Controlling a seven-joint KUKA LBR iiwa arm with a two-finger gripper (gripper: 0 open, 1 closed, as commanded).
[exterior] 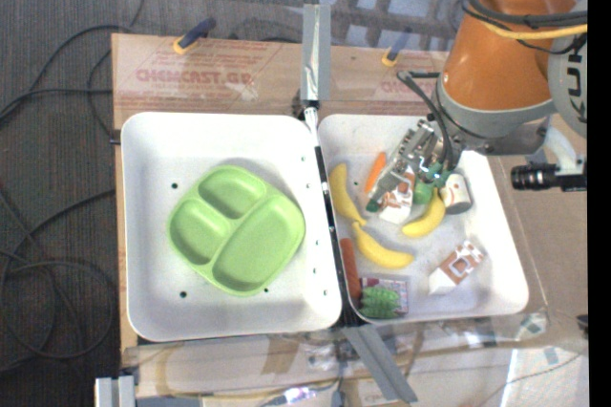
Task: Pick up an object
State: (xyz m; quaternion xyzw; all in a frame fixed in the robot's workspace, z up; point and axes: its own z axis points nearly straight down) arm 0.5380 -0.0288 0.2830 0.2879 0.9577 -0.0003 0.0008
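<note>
In right bin (496, 286), tool (389, 193) over small white carton (397, 204)

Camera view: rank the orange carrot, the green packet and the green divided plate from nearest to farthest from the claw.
1. Orange carrot, just left of the claw in the right bin.
2. Green packet, at that bin's near edge.
3. Green divided plate, over in the left bin.

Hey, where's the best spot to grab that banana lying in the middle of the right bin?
Probably the banana's thick middle, coming straight down, fingers across its narrow width. It lies flat and mostly clear on both long sides, though the sausage sits near its left end.
</note>
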